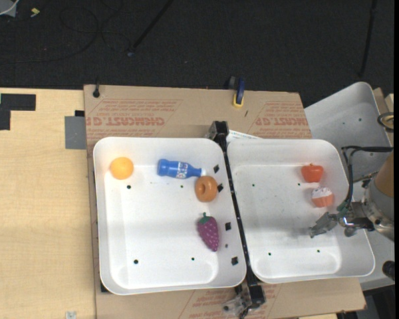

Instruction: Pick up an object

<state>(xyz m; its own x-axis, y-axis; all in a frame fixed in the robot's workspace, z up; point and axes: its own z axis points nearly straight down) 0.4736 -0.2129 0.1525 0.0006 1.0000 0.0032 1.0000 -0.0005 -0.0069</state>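
Observation:
My gripper (pixel 327 225) hangs low over the right part of the right bin (pixel 292 271), reaching in from the right edge. Nothing shows in it. A small red-and-white object (pixel 322 197) lies just above it in the view, a short gap away. An orange-red fruit with a green stem (pixel 312 173) sits further back in the same bin. In the left bin (pixel 120 271) lie an orange ball (pixel 122 168), a blue bottle on its side (pixel 177 169), a brown ring-shaped doughnut (pixel 206 189) and a purple bunch of grapes (pixel 209 232).
The bins meet at a black-clipped divider (pixel 231 198) and rest on cardboard (pixel 186 111). A blue-and-yellow clamp (pixel 238 93) stands at the cardboard's back edge. A white panel (pixel 349 115) and cables (pixel 359 153) sit at the right, near the arm.

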